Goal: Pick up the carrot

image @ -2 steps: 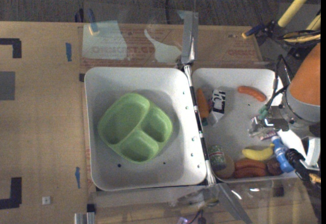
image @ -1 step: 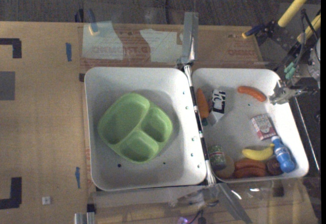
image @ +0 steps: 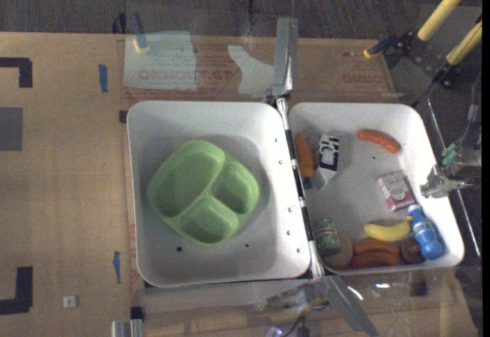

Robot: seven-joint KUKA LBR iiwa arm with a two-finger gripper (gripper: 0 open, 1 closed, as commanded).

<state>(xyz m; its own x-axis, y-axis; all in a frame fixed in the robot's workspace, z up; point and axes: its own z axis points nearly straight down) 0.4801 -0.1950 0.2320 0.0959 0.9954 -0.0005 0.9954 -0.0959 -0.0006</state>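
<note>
The carrot (image: 305,155) is a slim orange stick. It lies lengthwise along the left wall of the right bin (image: 354,112), in its upper half. A small black-and-white carton (image: 328,152) leans just to the carrot's right, almost touching it. Nothing covers the carrot.
The right bin also holds a reddish sausage (image: 379,141), a pink box (image: 396,191), a banana (image: 387,230), a blue bottle (image: 424,233), a small can (image: 327,234) and brown sausages (image: 375,253). A green divided plate (image: 204,190) lies in the left bin (image: 153,117). A metal bracket (image: 444,181) sits at the right rim.
</note>
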